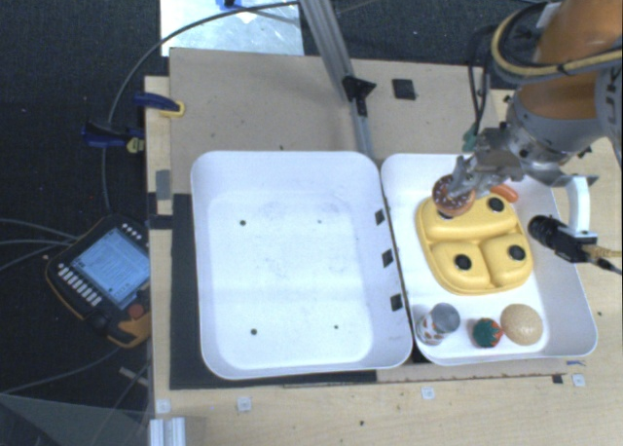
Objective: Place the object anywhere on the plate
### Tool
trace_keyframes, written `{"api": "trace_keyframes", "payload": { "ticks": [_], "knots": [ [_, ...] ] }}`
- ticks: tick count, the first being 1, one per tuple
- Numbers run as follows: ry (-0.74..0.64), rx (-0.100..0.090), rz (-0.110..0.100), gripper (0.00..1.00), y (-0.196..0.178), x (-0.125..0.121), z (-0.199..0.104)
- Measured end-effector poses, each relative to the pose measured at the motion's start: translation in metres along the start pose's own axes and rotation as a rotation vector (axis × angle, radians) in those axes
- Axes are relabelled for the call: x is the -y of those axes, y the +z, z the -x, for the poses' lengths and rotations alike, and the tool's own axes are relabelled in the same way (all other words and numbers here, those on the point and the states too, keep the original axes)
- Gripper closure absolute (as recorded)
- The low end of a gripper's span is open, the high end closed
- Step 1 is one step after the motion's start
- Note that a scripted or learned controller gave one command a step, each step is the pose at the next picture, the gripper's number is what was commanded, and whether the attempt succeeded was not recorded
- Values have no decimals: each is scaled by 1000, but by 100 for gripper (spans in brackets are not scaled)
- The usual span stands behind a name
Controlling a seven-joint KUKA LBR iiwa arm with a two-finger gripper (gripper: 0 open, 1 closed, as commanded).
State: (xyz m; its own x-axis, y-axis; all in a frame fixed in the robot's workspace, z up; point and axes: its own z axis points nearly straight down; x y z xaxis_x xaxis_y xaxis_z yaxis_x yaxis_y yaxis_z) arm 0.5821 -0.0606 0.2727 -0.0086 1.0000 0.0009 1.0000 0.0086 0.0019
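Observation:
A yellow divided plate (474,242) with three compartments lies in the right bin (574,322). My gripper (460,185) reaches in from the right and hangs over the plate's far left corner. It is shut on a small round brown object (452,198), which sits at the fingertips just above the rim of the plate's long far compartment. A bit of orange (503,192) shows beside the gripper at the plate's far edge; what it is I cannot make out.
Along the near side of the right bin lie a small grey and white object (437,321), a green and red ball (486,333) and a beige egg-shaped object (522,323). The left bin (284,261) adjoins. A black fitting (557,236) of the arm overhangs the plate's right side.

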Motion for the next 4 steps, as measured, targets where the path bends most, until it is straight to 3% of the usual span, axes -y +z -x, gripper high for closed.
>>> {"api": "trace_keyframes", "payload": {
  "ticks": [2,4],
  "knots": [
    [-2,-1,0,100,35,-21,-119],
    [0,-1,1,100,47,-30,-200]
  ]
}}
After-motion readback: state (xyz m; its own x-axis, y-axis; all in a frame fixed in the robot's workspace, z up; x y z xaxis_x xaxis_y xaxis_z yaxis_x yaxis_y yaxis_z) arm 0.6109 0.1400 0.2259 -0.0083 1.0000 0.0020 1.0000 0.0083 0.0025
